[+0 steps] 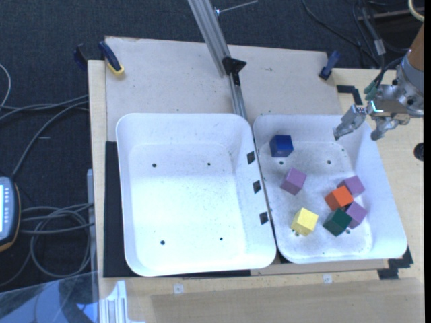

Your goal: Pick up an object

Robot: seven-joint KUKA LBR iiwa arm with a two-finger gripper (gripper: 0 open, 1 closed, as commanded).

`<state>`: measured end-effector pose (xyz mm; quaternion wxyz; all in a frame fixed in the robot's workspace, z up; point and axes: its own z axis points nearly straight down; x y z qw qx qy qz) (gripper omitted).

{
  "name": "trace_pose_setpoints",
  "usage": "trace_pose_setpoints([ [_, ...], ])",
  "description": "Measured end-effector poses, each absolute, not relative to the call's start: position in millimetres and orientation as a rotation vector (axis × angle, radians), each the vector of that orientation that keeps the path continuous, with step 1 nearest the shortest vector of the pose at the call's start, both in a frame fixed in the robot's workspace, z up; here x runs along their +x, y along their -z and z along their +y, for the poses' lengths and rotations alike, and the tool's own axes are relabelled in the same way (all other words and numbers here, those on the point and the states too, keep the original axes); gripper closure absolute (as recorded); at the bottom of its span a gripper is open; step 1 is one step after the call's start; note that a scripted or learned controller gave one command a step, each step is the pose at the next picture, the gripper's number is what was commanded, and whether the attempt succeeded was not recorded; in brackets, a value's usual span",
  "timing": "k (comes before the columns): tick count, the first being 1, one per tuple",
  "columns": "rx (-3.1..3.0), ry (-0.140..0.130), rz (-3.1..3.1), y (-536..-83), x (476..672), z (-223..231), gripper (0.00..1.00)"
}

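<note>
Sitting nearest in the right bin [387, 210] are a yellow cube [305, 221] and, to its right, a green cube [337, 222], the two near each other but apart. Just beyond the green cube, an orange cube [339, 197] touches it, with one purple cube [356, 213] pressed to the green cube's right and another [353, 185] just behind the orange; these four form a tight cluster by the bin's right wall. A third purple cube [293, 180] lies alone toward the middle, and a blue cube [281, 145] stands farther back, near the left wall. The left bin [135, 133] lies beside it, their rims touching. Farther still, at the right bin's far right corner, the gripper [361, 125] hangs above the rim with its two fingers spread wide and nothing between them, well apart from every cube. It seems to be clear of the bin floor, though height is hard to judge from this angle.
</note>
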<state>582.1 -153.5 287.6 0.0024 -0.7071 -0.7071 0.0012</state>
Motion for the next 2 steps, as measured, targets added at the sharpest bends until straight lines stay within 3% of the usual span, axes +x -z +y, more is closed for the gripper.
trace_pose_setpoints([
  [1,-2.220,0.001,-2.222,-290.3,582.8,-153.4,0.00],
  [2,-2.218,-0.006,-2.217,-227.7,581.4,-157.2,0.00],
])
